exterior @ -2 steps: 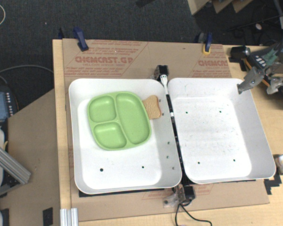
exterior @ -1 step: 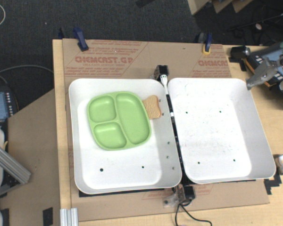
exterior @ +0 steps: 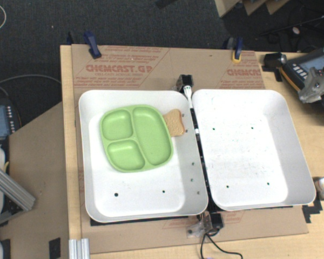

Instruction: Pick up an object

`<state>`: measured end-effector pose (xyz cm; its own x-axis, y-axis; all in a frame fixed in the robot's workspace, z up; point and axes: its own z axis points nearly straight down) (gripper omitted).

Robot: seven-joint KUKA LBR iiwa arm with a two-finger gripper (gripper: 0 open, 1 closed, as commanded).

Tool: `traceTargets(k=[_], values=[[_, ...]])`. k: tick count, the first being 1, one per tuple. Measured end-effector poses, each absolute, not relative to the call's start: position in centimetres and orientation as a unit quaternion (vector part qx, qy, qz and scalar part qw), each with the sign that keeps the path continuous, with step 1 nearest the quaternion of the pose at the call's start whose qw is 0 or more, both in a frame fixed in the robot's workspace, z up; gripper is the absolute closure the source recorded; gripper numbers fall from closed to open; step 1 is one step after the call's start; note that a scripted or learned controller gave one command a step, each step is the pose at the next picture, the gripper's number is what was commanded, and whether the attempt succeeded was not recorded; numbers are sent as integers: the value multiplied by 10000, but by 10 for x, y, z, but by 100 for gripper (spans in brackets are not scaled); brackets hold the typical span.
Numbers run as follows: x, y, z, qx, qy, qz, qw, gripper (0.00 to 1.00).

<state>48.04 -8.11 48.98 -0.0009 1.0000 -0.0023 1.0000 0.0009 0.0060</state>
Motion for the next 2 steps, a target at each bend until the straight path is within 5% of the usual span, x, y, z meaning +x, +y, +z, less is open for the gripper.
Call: traceTargets(k=[1, 2], values=[[478, -42, 357, 7059, 7082, -47, -61, 100], [491, -16, 406, 7057, 7085, 24, 22, 100]])
